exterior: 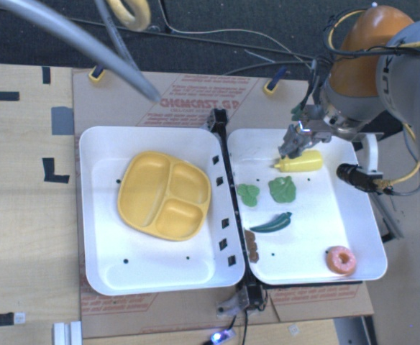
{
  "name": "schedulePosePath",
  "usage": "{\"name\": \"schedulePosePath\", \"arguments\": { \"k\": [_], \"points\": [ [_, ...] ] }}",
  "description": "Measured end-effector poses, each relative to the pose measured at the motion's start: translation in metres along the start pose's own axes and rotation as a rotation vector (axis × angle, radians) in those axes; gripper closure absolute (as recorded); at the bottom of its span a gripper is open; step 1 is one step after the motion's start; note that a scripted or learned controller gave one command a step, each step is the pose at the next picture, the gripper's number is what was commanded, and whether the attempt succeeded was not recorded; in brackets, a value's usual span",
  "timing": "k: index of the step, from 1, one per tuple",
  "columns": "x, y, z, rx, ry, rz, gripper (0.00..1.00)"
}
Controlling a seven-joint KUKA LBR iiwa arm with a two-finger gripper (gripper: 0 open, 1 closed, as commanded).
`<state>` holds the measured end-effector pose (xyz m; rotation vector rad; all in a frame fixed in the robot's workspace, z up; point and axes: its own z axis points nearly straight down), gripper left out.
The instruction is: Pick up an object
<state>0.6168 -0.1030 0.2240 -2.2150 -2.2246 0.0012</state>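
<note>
White right bin (354, 221): yellow corn (301, 163) lies left-right.

yellow plate (165, 195) | yellow corn (300, 163) | green leaves (282, 188) | pink donut (341, 260) | white bins (95, 214)

Two bins sit side by side on a bench (23, 214). The left bin (98, 264) has a plate (165, 195) with three parts in it, near the middle. The right bin (361, 228) holds small toy foods. A corn cob (301, 163) lies near the back, and the gripper (295, 144) is right above its left end. In front of the corn sit two leafy bits (248, 194) (282, 189) side by side. In front of those lies a pepper (272, 223). A donut (341, 260) rests in the front right corner. A small bar (252, 244) lies by the front left wall.
</note>
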Motion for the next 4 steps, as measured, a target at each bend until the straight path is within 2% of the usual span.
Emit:
{"name": "schedulePosePath", "arguments": {
  "k": [1, 2, 4],
  "points": [
    [0.045, -0.020, 0.011, 0.001, -0.001, 0.000, 1.00],
    [0.101, -0.034, 0.004, 0.000, 0.001, -0.002, 1.00],
    [0.206, -0.078, -0.007, 0.002, 0.000, -0.004, 1.00]
  ]
}}
